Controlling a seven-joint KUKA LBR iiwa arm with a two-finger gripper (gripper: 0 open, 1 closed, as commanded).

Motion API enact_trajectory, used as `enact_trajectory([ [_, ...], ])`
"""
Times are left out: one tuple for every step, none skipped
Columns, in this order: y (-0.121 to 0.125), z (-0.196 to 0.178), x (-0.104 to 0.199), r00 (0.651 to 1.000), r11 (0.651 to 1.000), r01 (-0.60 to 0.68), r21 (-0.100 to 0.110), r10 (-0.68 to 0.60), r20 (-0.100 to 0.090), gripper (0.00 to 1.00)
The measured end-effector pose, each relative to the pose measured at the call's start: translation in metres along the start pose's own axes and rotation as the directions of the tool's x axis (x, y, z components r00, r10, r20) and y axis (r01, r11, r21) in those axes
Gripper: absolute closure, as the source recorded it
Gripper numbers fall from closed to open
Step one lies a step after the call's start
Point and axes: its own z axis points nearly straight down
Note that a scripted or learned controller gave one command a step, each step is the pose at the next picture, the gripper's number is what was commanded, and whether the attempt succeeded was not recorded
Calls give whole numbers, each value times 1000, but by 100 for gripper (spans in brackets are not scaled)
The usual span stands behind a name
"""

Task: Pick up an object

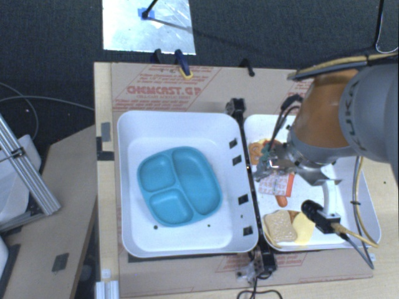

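Note:
My gripper (269, 164) hangs low over the left part of the right bin (371, 212). Right under it lies a white packet with red print (275, 184). An orange stick-shaped piece (283, 199) pokes out below the packet. Toward the bin's back left corner sits a small orange and yellow item (256, 149), partly hidden by the gripper. A slice of toast (280, 226) and a yellow wedge (304, 228) lie at the bin's front. Nothing is visibly held.
The left bin (143, 136) holds a blue divided plate (179, 185). A black divider with clips (245, 167) runs between the bins. The arm's bulky grey and orange wrist (340, 120) covers the back of the right bin.

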Motion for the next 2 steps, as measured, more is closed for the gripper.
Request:
enact_trajectory([
  [17,-67,49,1000,1000,-3,3,3,0,100],
  [13,-117,51,1000,1000,-7,5,7,2,100],
])
